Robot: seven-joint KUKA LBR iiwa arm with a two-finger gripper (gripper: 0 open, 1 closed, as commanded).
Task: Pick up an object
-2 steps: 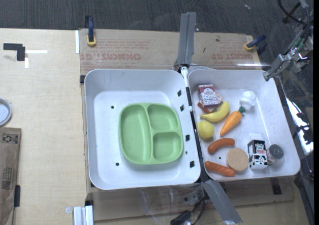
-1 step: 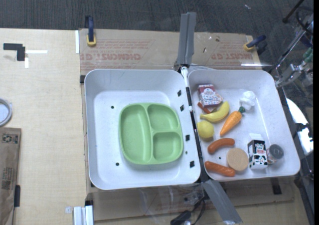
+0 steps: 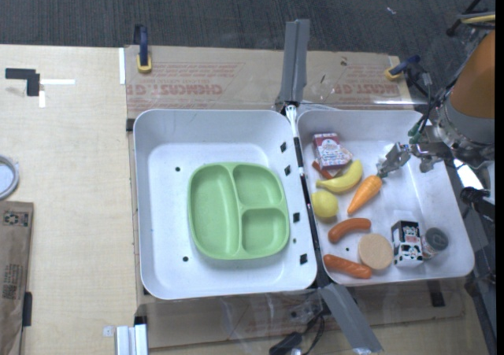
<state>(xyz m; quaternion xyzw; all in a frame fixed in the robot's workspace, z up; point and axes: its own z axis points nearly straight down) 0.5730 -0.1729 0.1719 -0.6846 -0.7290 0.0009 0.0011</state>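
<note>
My gripper (image 3: 391,162) hangs over the right bin (image 3: 449,188), just up and right of the top end of an orange carrot (image 3: 363,194). It looks open, with nothing between its fingers. Left of the carrot lie a yellow banana (image 3: 340,180), a red and pink box (image 3: 331,150) and a lemon (image 3: 324,205). Nearer the front are a red-orange sausage (image 3: 349,228), a second orange piece (image 3: 347,266), a tan round disc (image 3: 376,251), a small cow-patterned carton (image 3: 407,242) and a grey can (image 3: 435,240).
The left bin (image 3: 157,188) holds a green three-compartment plate (image 3: 239,210). A grey divider bar (image 3: 295,62) runs between the bins at the back. The arm's orange band (image 3: 480,82) sits at the right edge, over the right bin's wall.
</note>
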